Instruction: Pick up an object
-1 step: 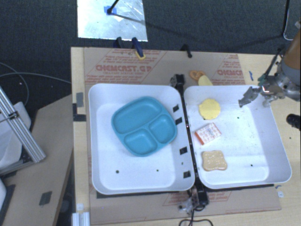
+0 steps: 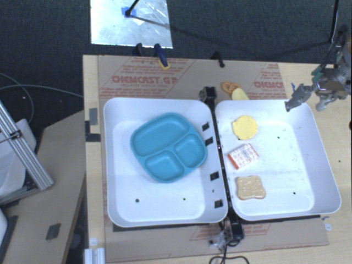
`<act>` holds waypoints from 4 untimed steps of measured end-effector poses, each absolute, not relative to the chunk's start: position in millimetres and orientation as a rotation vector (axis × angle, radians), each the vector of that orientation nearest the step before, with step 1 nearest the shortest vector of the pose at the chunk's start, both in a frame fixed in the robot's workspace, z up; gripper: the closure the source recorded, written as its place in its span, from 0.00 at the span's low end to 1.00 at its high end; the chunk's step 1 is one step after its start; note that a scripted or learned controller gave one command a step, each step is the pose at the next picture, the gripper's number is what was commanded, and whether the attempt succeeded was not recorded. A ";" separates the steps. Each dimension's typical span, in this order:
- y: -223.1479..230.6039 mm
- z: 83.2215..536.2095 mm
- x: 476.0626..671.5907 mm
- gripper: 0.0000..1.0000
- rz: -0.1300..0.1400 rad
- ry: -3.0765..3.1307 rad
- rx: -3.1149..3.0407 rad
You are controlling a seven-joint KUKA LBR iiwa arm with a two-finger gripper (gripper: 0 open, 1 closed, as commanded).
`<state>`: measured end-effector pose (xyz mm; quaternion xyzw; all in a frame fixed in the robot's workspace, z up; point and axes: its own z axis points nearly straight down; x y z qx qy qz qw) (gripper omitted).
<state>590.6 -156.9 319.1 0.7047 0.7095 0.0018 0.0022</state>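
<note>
The right bin (image 2: 308,164) holds three small items. A round yellow piece (image 2: 245,127) lies toward the far side, a red and white packet (image 2: 243,155) sits in the middle, and a tan slice of toast (image 2: 251,187) lies nearest the front. My gripper (image 2: 308,100) hangs over the bin's far right corner, up and to the right of the yellow piece. Its fingers are spread open with nothing between them. A blue sectioned plate (image 2: 168,146) rests in the left bin (image 2: 126,202).
Two small food pieces, one orange (image 2: 229,86) and one yellow (image 2: 240,94), lie on the cardboard just behind the bins. A shiny metal sheet (image 2: 131,15) lies at the back left. A blue and yellow clamp (image 2: 161,56) grips the bench's far edge.
</note>
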 end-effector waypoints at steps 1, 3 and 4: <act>-76.8 436.2 535.0 0.00 0.008 2.230 2.207; 87.3 435.4 488.7 0.00 0.003 2.229 2.214; 146.0 429.3 486.2 0.00 0.004 2.231 2.213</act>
